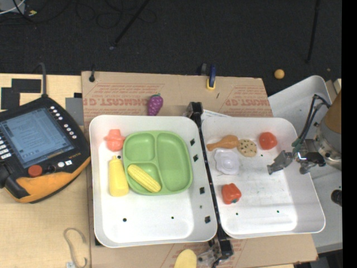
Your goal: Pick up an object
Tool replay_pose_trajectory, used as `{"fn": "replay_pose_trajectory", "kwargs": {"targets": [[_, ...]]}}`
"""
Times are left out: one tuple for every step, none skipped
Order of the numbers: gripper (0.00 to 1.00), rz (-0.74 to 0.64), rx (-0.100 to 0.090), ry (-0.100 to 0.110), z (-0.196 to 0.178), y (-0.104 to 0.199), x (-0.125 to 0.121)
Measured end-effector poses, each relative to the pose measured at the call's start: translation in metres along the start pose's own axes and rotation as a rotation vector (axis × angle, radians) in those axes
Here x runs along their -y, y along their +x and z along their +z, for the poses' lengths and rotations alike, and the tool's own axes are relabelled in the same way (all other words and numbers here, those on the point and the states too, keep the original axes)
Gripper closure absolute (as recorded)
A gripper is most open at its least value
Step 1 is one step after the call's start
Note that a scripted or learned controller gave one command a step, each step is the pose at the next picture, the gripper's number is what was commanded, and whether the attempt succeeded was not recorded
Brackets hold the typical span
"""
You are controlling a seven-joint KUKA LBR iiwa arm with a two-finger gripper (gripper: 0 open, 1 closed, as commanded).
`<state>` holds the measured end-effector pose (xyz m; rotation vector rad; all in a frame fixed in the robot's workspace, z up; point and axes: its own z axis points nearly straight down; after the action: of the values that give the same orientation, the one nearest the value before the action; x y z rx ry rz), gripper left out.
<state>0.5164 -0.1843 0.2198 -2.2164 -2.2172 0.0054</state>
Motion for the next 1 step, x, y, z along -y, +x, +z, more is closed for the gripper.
{"fn": "replay_pose_trajectory", "kwargs": {"targets": [[0.0,-0.001,-0.001,0.0,0.0638,0.0028,0.0032]]}}
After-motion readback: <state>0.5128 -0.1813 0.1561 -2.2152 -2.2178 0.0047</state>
